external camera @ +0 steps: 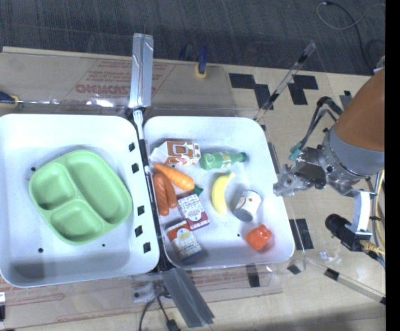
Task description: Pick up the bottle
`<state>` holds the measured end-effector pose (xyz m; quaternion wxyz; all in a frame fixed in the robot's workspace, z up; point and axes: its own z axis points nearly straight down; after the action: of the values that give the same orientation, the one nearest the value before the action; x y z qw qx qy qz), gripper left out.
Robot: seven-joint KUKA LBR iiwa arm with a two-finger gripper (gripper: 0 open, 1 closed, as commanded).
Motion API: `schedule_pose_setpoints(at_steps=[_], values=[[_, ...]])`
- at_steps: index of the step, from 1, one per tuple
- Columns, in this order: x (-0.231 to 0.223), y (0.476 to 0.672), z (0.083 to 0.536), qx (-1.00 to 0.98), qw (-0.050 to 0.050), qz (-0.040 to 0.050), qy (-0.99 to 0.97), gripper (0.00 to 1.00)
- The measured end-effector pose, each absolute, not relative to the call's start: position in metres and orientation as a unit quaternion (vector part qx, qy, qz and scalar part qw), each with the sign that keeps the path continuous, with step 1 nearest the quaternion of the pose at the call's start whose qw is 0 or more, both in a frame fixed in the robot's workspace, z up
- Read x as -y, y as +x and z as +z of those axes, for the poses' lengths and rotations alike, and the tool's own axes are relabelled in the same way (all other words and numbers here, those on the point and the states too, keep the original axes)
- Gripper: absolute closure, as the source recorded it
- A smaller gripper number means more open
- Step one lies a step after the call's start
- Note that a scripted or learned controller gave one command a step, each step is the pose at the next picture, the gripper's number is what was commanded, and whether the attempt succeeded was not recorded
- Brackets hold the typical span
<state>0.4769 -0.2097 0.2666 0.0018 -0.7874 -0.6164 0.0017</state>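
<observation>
- My gripper (287,183) sits outside the right bin (272,154), just beyond its right wall, over the cardboard-covered surface (83,78). It grips nothing; whether it is wide or narrow cannot be determined at this angle.
- My grey arm with the orange band (365,119) enters from the right edge of the view.
- The green plastic bottle (222,160) lies on its side in the upper part of the right bin, cap pointing right, well apart from my gripper.
- Just left of the bottle lies a small orange-and-white carton (178,152).
- Below the bottle: a yellow banana (218,192), lying roughly upright in the view.
- Right of the banana: a white cup on its side (247,203), with a small red-orange tomato-shaped item (258,237) below it.
- At the bin's left side: an orange carrot (175,176) and a reddish sausage (162,192), touching each other.
- Below these: two small printed packets (193,211) (185,241).
- The left bin (14,254) holds a light green divided plastic tray (80,195) with three compartments.
</observation>
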Motion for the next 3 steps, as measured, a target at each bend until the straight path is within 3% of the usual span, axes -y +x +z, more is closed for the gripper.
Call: schedule_pose_setpoints(at_steps=[1,2,3], values=[[0.202,0.477,0.387,0.635,0.000,0.0003,-0.772,1.00],[0.206,0.480,0.442,0.544,0.000,0.0005,-0.839,1.00],[0.199,0.477,0.442,0.375,-0.001,0.0002,-0.927,1.00]])
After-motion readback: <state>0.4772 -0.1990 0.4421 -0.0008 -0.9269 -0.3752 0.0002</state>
